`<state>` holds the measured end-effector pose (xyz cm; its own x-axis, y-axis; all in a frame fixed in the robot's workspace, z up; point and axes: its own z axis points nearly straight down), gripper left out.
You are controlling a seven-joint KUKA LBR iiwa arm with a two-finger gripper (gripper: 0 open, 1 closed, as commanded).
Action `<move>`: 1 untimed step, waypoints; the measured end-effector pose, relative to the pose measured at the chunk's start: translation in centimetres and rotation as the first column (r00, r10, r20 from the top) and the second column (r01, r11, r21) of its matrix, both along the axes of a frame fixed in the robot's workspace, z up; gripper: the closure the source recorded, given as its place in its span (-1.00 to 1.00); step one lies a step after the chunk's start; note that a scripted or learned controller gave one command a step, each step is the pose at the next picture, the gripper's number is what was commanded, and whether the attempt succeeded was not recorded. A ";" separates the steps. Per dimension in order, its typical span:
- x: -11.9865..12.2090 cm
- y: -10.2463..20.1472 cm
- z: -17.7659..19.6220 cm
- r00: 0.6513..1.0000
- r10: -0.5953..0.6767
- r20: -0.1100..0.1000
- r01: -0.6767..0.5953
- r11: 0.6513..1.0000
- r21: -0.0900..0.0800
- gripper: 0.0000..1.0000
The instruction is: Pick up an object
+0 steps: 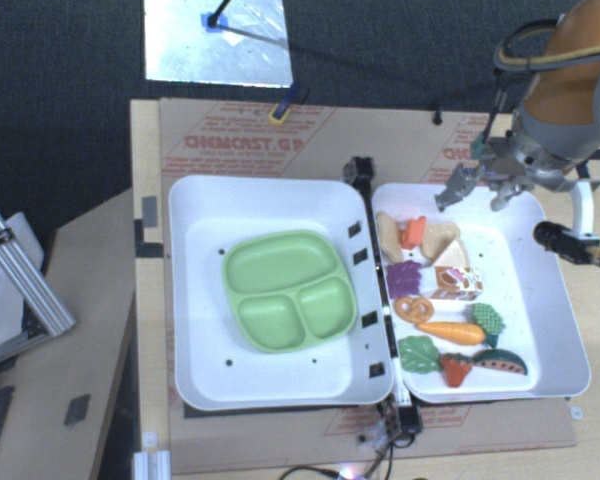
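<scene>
Grey gripper hangs over right bin's far edge w/ fingers spread, grasping nothing. Toy food, e.g. carrot, lies in that bin below. Pick not begun; descent, grasp, lift all left.

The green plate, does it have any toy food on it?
No, the green plate is bare; the toy food lies in the other bin.

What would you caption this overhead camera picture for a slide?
Robot gripper hovers open above the right bin of toy food, beside a green divided plate in the left bin.
</scene>
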<state>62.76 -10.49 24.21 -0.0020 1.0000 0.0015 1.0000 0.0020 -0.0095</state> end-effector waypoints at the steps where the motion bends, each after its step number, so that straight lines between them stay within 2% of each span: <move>1: 0.2 0.0 0.6 1.000 0.002 0.011 -0.002 1.000 -0.001 -1.00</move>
